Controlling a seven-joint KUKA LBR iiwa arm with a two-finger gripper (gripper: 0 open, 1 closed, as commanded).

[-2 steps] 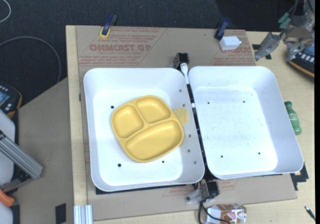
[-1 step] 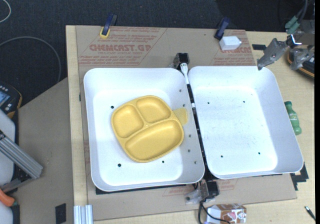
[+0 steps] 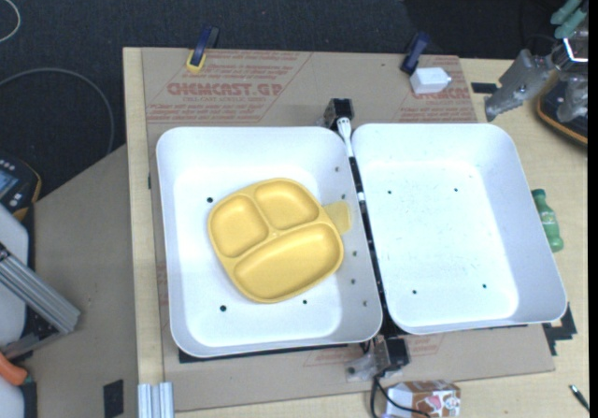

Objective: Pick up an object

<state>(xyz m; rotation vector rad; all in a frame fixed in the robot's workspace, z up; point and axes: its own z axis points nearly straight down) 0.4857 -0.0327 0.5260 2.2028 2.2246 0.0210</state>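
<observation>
Far left of the jaws [image 3: 512, 93] (spread: cannot tell) lies the yellow plate [image 3: 276, 238]; pinching its rim should work best.

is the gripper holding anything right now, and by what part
Nothing is held. The gripper sits off the bins at the upper right, nothing between its fingers; the yellow divided plate lies in the left bin.

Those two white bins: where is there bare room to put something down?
The right bin offers bare floor from wall to wall. In the left bin, the yellow divided plate fills the middle, leaving a strip along the far wall, a band down the left wall, and the near corners. It is tightest between the plate and the wall next to the right bin.
</observation>
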